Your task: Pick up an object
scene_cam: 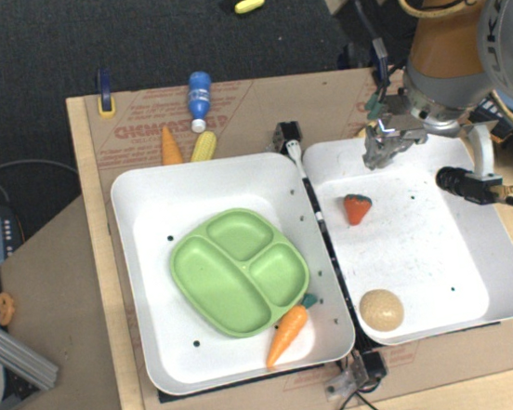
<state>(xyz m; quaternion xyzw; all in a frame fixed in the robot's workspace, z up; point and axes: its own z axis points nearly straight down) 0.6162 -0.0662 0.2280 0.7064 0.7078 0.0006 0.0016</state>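
In the right bin point(469, 256) a red toy strawberry point(357, 208) lies near the upper left, and a round tan bun point(381, 309) rests at the bin's front left. My gripper point(384, 153) hangs over the right bin's far edge, up and to the right of the strawberry, apart from it. Nothing shows between its fingers. The left bin point(146, 223) holds a green divided plate point(238, 270) with an orange toy carrot point(287, 333) lying at the plate's front right corner.
Behind the left bin, on the cardboard, lie a small blue-and-white bottle point(199, 101), a toy corn cob point(203, 145) and an orange cone-shaped toy point(169, 147). A black clip point(287, 134) sits between the bins at the back. The arm's black cable fitting point(467, 184) overhangs the right bin.
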